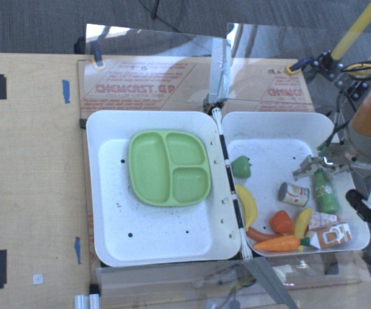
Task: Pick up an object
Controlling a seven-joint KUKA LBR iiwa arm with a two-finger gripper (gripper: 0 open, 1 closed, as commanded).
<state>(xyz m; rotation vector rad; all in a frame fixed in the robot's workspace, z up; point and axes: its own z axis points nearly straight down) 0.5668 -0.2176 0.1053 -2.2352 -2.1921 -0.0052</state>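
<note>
My gripper [313, 165] hangs over the right part of the right bin [272, 122], reaching in from the right. Just below it, a green bottle [325, 193] lies with its top end close under the gripper. Left of the bottle, a small can [293, 194] lies on its side. A green pepper [240, 166] and a banana [247, 205] sit by the bin's left wall. Along the front lie a red tomato-like piece [281, 222], a yellow piece [303, 222], a carrot [279, 243] and a juice carton [330, 235].
The left bin [108, 192] holds a light green divided plate [169, 167]. A ridge where the two bins meet [227, 179] runs between them. Cables and a yellow pole [359, 24] stand at the back right.
</note>
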